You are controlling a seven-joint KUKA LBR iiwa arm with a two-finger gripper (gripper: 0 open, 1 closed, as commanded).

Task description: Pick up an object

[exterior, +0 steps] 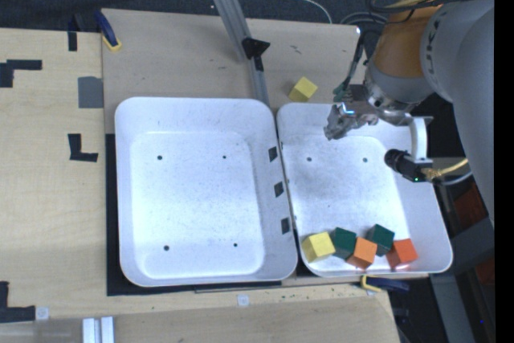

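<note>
Several small blocks lie along the near edge of the right bin (321,165): a yellow block (319,245), a dark green block (344,239), an orange block (364,252), a second green block (381,236) and a red-orange block (402,251). Another yellow block (303,89) rests on the bench just beyond the right bin's far rim. My gripper (338,124) hangs over the far edge of the right bin, well away from the cluster. I see no object between its tips.
The left bin (128,173) sits beside the right one, with black clips along the shared rim. A grey metal pole (229,4) slants down to the bench behind the bins. The arm's bulk fills the right side.
</note>
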